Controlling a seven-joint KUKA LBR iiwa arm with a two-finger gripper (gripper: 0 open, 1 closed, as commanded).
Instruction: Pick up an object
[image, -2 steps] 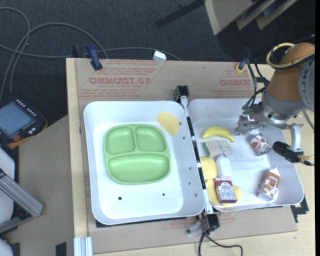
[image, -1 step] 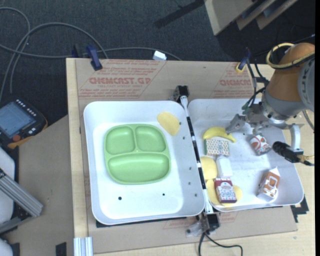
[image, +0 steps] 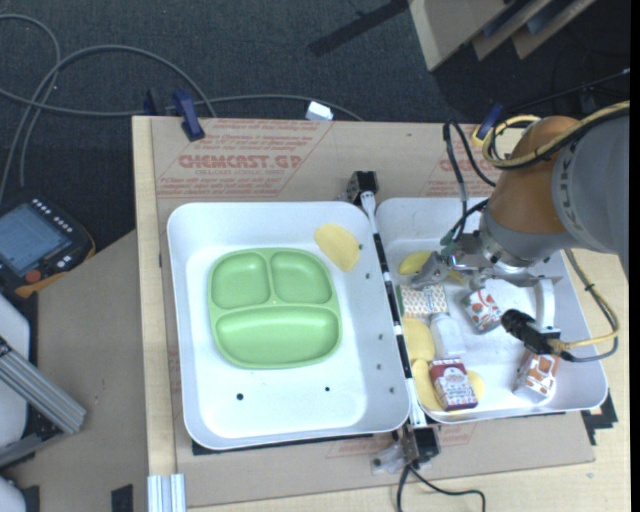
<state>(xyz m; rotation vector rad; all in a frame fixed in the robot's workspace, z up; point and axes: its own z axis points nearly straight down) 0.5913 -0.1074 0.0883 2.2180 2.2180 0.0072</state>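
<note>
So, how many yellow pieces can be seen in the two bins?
4. One lies in the left bin's far right corner; in the right bin, one by the arm, one mid-left, one under the red box. Others may be hidden.

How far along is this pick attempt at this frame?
Done: the arm has reached into the right bin, with the gripper low among the items near a yellow piece. In hand: nothing visibly held. Left: grasp and lift; the red packet and the other items lie in the bin.
</note>
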